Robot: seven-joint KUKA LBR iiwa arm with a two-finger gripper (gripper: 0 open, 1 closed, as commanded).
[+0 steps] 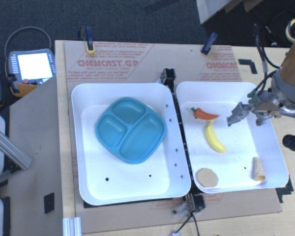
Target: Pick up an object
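The right bin (270,146) holds an orange-red chili pepper (205,114) near its back left and a yellow banana (215,138) just below it. A round tan biscuit (207,177) lies at the front left, and a tan wedge-shaped piece (258,168) at the front right. My gripper (247,119) hangs over the back right part of this bin, to the right of the pepper and banana. Its fingers are spread open with nothing between them.
In the left bin (88,176) lies a blue divided plate (131,130). A black clamp (168,75) sits where the bins meet at the back. Cables (263,58) trail above the arm at the right.
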